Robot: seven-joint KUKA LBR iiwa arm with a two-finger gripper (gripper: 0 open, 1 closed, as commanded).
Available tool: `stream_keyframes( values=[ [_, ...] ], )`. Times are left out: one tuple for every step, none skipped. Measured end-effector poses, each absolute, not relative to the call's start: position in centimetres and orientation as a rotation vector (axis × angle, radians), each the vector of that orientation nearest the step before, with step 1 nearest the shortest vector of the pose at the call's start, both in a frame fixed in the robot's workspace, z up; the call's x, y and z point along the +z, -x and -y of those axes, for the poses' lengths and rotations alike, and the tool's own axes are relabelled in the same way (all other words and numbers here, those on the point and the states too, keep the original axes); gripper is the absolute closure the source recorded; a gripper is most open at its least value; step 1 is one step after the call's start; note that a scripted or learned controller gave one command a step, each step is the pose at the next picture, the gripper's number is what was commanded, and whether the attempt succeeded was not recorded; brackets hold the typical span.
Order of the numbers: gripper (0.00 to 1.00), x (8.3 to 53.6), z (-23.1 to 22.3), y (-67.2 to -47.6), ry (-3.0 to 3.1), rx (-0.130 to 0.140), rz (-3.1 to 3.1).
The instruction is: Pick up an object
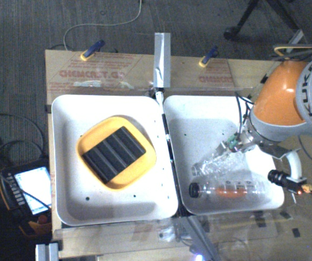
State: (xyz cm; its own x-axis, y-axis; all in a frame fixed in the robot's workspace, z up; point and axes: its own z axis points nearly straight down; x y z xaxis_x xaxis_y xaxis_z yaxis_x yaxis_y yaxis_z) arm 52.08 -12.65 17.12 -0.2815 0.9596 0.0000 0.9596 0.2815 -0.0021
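Observation:
A yellow pad with a black ridged top (pixel 116 151) lies in the left bin (pixel 68 200). In the right bin (pixel 199 118), a clear plastic bottle with a dark cap (pixel 226 189) lies on its side along the front wall. Just behind it is a crumpled clear plastic piece (pixel 214 160). My gripper (pixel 233 143) reaches down from the grey and orange arm (pixel 280 99) into the right bin, at the upper right end of the crumpled plastic. The wrist hides most of it.
Blue and yellow clamps (pixel 92 49) (pixel 208 55) hold the cardboard sheet behind the bins. A metal post (pixel 161 58) stands at the divide between the bins. A tablet and cables (pixel 28 186) lie on the floor at left.

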Motion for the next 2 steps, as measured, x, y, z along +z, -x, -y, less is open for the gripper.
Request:
stream_keyframes(
  values=[
    [0.0, 10.3, 10.6, -49.3, 1.9, -0.019, 2.541],
    [0.0, 10.0, 13.2, -58.1, 2.198, -0.036, 2.264]
  ],
)
